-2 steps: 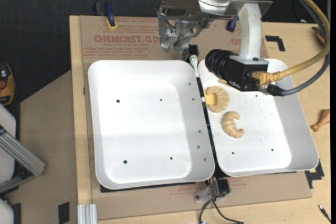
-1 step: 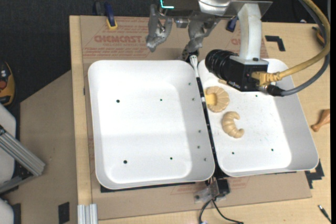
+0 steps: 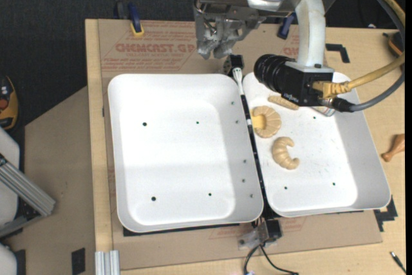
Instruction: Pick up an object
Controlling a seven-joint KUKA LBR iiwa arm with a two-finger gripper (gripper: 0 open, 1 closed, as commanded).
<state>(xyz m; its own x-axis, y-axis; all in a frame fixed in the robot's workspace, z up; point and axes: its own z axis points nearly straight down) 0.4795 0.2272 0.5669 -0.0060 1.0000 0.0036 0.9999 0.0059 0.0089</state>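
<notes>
At the near edge of the bench a small black clip with a cable [image 3: 265, 233] sits where the two bins meet. The likeliest thing to pick is the croissant-shaped piece [image 3: 284, 153], lying on the floor of the right bin [image 3: 360, 193] towards its near-left part. It looks like a light, stiff toy pastry with a smooth skin, so a grip across its thick middle should hold better than one on the tapered ends. Just behind it lies a round, ribbed pastry piece [image 3: 266, 121] against the bin's left wall, and behind that a thin pale stick [image 3: 283, 102]. The left bin [image 3: 129, 138] is alongside. The gripper [image 3: 215, 47] hangs well apart from all three, over the brown board [image 3: 154, 48] behind the left bin; whether it is wide or narrow I cannot tell. Red print on that board seems to read "GHMCAST", the rest blurred. A blue and yellow clamp [image 3: 134, 18] holds the board's far edge.
</notes>
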